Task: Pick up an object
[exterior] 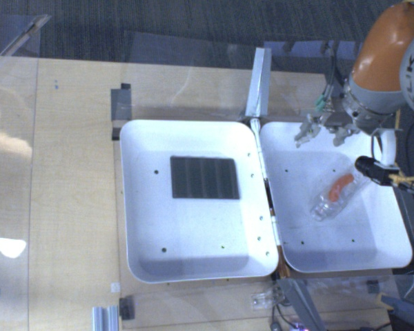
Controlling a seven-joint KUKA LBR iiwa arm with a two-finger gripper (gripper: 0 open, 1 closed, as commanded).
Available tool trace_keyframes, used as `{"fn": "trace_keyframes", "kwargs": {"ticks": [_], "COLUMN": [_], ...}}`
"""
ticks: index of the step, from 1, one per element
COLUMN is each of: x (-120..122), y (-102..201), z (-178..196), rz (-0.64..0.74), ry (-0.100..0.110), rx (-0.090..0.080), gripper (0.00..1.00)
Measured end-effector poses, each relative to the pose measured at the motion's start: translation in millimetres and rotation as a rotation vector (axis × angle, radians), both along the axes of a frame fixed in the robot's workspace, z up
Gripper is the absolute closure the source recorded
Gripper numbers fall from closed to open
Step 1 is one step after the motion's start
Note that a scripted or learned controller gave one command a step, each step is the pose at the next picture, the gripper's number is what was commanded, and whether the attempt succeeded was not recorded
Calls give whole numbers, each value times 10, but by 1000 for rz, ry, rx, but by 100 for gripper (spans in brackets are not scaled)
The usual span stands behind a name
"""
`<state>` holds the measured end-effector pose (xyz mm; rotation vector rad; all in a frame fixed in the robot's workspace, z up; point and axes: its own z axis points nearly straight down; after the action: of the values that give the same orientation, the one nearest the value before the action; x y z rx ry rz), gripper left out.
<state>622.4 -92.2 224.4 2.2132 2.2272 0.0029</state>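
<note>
Wood bench (62, 205), 2 white bins (193, 267), dark carpet behind.

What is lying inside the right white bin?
Inside the right bin lies one clear plastic bottle with an orange part, on its side. The claw hangs above the bin's far edge and covers a little of it.

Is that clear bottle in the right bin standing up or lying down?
Lying down. The clear bottle rests on its side, slanted across the right bin.
</note>
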Motion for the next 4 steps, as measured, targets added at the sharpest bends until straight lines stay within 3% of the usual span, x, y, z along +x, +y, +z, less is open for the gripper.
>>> {"fn": "trace_keyframes", "kwargs": {"ticks": [1,2,3,4], "x": [43,-236,-502,-450], "y": [-127,-980,-1130,-1131], "z": [-734,-702,-692,-1094], "rz": [46,114,66,25], "ry": [-1,-2,-2,-4], "rx": [0,-2,-1,-2], "gripper": [0,0,0,0]}}
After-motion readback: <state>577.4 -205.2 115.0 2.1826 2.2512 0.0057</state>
